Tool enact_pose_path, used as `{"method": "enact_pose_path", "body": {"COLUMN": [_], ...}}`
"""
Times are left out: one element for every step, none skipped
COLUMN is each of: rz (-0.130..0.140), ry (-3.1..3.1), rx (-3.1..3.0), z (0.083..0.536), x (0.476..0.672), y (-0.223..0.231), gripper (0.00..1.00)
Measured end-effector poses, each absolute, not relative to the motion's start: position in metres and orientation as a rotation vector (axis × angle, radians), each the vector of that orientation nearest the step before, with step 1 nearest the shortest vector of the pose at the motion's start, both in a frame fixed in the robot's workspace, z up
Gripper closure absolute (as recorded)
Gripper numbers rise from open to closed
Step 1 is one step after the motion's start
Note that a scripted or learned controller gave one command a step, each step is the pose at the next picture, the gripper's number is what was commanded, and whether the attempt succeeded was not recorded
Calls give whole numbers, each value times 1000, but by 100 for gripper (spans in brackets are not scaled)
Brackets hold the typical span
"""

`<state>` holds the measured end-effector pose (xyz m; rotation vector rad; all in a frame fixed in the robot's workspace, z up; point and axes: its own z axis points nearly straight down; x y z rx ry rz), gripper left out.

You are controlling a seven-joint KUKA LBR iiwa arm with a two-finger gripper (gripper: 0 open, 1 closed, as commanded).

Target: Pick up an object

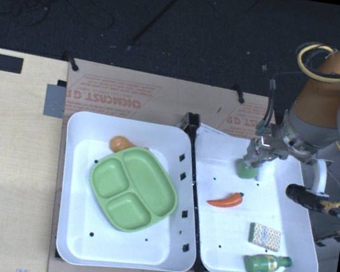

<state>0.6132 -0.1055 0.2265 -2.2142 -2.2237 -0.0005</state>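
Note:
In the right bin (303, 233), near its far edge, sits a small green rounded object (246, 171). My gripper (258, 158) is directly over it, low and touching or nearly touching its top. An orange-red chili pepper (225, 200) lies in the middle of that bin. Toward the front right are a small patterned packet (265, 236) and a green bottle (267, 264) lying on its side. In the left bin (70, 212), a green divided plate (133, 188) lies flat, with an orange ball (119, 143) tucked behind its far edge.
A black divider (187, 193) runs between the two bins. A black part of the arm (305, 197) juts over the right bin's right side. Brown cardboard (138, 94) lies under the bins on the pale bench.

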Motion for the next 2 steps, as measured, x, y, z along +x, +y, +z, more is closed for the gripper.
{"method": "enact_pose_path", "body": {"rz": [2,4], "ry": [-2223,-2221], "rx": [-2213,-2214], "z": [219,218], "x": [603,585], "y": [-46,-3], "gripper": [100,100]}}
